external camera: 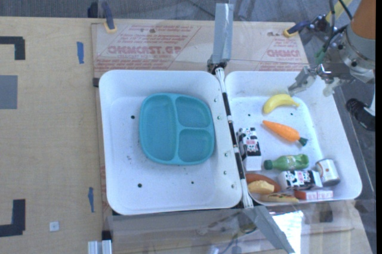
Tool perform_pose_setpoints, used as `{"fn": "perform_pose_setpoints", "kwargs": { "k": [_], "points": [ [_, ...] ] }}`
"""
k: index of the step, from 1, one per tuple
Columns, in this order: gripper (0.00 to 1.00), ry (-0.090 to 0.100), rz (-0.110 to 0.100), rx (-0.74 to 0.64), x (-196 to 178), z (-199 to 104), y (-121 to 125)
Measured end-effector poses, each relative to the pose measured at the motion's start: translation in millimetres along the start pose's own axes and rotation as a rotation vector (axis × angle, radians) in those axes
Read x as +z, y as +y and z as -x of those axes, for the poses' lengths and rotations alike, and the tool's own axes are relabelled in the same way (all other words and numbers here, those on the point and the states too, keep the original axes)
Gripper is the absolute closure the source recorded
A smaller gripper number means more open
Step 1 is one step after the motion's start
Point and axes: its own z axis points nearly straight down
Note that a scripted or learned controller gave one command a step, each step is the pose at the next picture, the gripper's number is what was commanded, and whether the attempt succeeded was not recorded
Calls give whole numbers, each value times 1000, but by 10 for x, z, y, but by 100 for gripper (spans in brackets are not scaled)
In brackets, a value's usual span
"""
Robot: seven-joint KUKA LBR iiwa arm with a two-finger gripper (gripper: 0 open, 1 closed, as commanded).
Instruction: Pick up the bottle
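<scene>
A small green bottle lies on its side in the right bin, its cap pointing left, toward the bin's front. My gripper hangs at the bin's far right corner, well behind the bottle and above the banana. Its two fingers are spread apart with nothing between them.
In the right bin lie a carrot, a small milk carton, a tin can, a cow-patterned box and a hot dog close around the bottle. The left bin holds a teal divided plate.
</scene>
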Motion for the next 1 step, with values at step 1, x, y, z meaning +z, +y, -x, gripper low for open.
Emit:
{"fn": "perform_pose_setpoints", "kwargs": {
  "k": [1],
  "points": [
    [0,0,0,47,1401,-208,-700]
  ]
}}
